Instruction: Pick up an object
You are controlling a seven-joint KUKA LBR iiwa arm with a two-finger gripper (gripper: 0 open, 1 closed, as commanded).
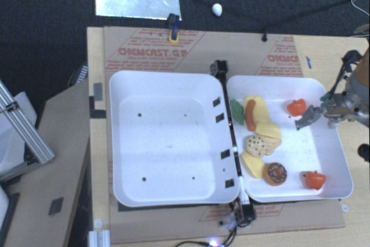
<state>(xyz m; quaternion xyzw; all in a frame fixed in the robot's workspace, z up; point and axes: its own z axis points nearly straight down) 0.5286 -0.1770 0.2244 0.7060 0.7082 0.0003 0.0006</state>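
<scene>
On the counter [191, 43], a shallow white plastic bin [124, 124] sits at nine o'clock from its twin, the right-hand white bin [335, 153], their inner walls touching.

In the right bin, a small green leaf-shaped piece [237, 111] lies by the inner wall. Just beside it, at about three o'clock, is a red sausage [250, 115] resting on a pale yellow slab [261, 111]. At six o'clock from those lie a speckled cream biscuit-like piece [258, 145], a yellow wedge [253, 165] and a brown ringed doughnut [276, 173]. A red tomato-like piece [296, 107] sits toward the far wall; a second red-orange piece [315, 180] lies near the front corner, at five o'clock.

The grey tool [304, 120] hangs just at four o'clock of the far tomato; I cannot tell how wide its fingers are set, and nothing seems to be between them.
</scene>
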